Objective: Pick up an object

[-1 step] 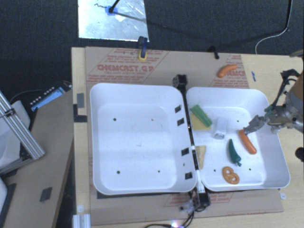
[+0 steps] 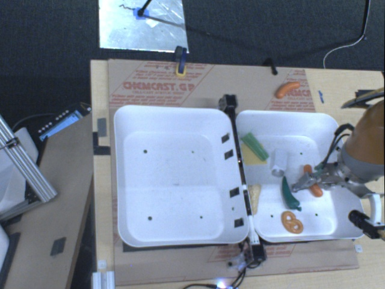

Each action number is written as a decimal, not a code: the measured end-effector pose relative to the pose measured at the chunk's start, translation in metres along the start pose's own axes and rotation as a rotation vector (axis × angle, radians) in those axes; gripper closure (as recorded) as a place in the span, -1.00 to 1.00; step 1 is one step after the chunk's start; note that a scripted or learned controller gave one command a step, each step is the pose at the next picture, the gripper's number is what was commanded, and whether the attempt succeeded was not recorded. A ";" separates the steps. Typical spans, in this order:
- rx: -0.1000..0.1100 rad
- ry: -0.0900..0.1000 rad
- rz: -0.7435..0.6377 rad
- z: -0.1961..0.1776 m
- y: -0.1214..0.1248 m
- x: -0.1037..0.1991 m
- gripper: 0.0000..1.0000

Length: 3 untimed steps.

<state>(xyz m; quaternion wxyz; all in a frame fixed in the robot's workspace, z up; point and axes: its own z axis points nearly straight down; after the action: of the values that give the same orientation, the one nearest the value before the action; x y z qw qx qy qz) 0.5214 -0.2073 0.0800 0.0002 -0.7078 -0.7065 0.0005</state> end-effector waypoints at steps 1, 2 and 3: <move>-0.007 0.005 -0.015 -0.049 0.007 0.098 -1.00; -0.002 0.002 -0.010 -0.002 0.042 0.124 -1.00; -0.009 0.000 -0.008 -0.006 0.104 0.125 -1.00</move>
<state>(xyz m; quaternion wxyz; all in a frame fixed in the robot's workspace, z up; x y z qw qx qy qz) 0.6259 -0.0824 0.0857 -0.0030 -0.7049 -0.7093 -0.0024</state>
